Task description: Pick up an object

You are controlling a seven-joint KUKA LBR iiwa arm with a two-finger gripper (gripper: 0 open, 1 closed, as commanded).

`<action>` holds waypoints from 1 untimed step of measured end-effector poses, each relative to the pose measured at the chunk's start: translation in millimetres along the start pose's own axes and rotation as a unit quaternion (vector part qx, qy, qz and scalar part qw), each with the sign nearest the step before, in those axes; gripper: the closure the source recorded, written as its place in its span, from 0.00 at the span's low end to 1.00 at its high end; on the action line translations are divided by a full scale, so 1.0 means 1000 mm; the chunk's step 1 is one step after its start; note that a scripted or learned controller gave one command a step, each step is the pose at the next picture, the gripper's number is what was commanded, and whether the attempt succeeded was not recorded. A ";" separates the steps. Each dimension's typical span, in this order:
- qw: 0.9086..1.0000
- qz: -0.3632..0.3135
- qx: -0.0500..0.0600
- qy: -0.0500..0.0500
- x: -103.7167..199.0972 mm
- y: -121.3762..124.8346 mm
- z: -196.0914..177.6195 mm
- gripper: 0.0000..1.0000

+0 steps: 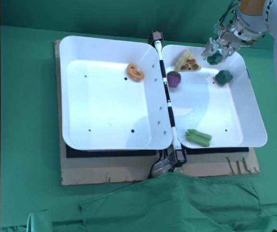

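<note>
the grey arm with its orange band reached in from the right and hung over the far right corner of the right bin (254, 129). its gripper (217, 52) pointed down at the bin's back rim, fingers spread part way around a small dark green object (215, 58), which sat between the fingertips; whether it was lifted clear of the bin floor could not be told from this slant.

taking the right bin as the landmark: a second dark green piece (223, 77), blocky like a small pepper, lay on its floor just in front of the gripper, near the right wall. a pizza slice (188, 62) lay in the back left part of that bin, tip toward the rear, well to the left of the gripper. a purple cupcake (173, 79) stood just in front of the pizza slice, close to the bin's left wall. a bundle of green beans (198, 137) lay near the front rim, toward the left half of the bin, well apart from everything else.

to the left of the right bin, touching it along a black-and-white divider strip (166, 86), sat the left bin (80, 47). an orange pretzel (135, 71) lay on its floor toward the back right. both bins rested on a cardboard sheet (104, 175) over green cloth (27, 105).
</note>
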State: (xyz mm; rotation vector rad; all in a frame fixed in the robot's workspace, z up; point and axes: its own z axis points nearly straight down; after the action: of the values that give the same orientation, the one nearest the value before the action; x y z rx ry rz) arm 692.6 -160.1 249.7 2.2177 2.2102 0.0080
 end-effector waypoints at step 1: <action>1.000 -0.004 0.000 0.001 0.006 0.002 -0.050 1.00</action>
State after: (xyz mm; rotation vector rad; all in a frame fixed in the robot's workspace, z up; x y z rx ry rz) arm 694.4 -153.9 299.3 2.2094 2.2203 0.0082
